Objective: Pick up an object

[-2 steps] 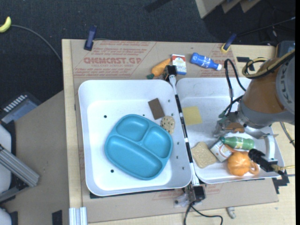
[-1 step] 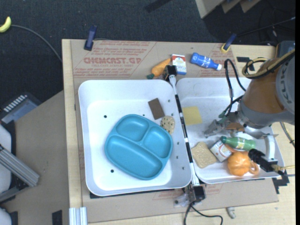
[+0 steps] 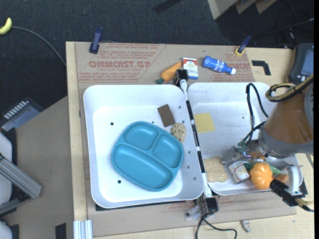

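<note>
1. The arm (image 3: 286,126) comes in from 3 o'clock and bends low over the right bin (image 3: 219,96), its wrist down at the bin's 5 o'clock corner.
2. Gripper (image 3: 245,158) sits among a cluster there: an orange pumpkin-like toy (image 3: 261,175), a small red-and-white packet (image 3: 239,172), and a pale bread slice (image 3: 215,169) just beside them at 9 o'clock.
3. Fingers: cannot tell whether spread or pinching; the wrist and clutter hide them.
4. Nothing visibly lifted; all pieces appear to rest on the bin floor. Judged: the grasp is being attempted, the pick not yet done.
5. Other candidates: a yellow square (image 3: 204,123) at 12 o'clock of the cluster.
6. Left bin (image 3: 97,133) holds a blue divided plate (image 3: 147,155), a brown block (image 3: 166,115), a cookie (image 3: 178,130).
7. Left to do: close on one item and raise it clear.
</note>
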You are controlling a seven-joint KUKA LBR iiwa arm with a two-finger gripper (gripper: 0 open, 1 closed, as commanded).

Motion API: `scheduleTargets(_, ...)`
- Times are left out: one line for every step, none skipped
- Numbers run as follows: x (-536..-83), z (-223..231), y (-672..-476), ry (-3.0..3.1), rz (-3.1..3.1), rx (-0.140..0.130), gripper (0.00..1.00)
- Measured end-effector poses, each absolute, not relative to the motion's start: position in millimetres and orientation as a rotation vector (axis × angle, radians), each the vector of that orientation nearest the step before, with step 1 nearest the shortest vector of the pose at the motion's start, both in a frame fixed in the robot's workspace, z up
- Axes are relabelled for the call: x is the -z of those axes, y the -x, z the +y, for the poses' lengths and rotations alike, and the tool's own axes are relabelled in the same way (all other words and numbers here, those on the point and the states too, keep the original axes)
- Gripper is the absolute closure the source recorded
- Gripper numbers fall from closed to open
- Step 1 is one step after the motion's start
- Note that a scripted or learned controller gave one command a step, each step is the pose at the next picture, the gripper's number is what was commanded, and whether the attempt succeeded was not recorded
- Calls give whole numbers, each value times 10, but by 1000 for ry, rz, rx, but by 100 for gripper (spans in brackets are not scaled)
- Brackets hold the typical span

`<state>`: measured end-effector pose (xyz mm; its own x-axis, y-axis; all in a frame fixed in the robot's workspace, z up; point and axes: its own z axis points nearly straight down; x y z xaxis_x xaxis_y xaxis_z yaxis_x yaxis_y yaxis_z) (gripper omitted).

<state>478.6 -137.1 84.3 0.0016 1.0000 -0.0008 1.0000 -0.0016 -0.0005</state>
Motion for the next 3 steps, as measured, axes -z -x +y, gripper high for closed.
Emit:
scheduleTargets(-940, -1366, -4790, -2222, 2218, 0, 100)
scheduleTargets(-1158, -1540, -5191, -2220, 2220, -1, 100)
scheduleTargets(-1979, -842, -5845, -2214, 2224, -8, 100)
